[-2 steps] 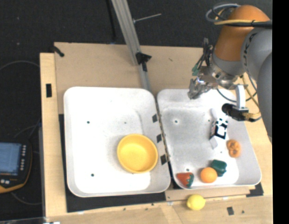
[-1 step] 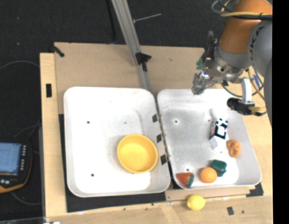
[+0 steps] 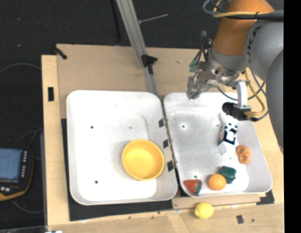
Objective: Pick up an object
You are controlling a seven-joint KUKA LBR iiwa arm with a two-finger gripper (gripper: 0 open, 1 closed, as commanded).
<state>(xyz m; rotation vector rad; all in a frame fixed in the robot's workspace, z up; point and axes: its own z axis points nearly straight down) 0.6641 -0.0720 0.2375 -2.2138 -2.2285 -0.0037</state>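
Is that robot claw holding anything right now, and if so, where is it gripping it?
Nothing is held. The gripper hangs over the far edge of the right bin, with nothing between its fingers.

Two white bins [image 3: 82, 130], one yellow bowl [image 3: 142, 159], one lemon [image 3: 204, 210], one orange [image 3: 217, 182]

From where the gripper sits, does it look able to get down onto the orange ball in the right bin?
Probably yes. The gripper is over the far edge of the right bin, and the orange ball lies near the front edge with open space above it, though a green piece and a red piece crowd its sides.
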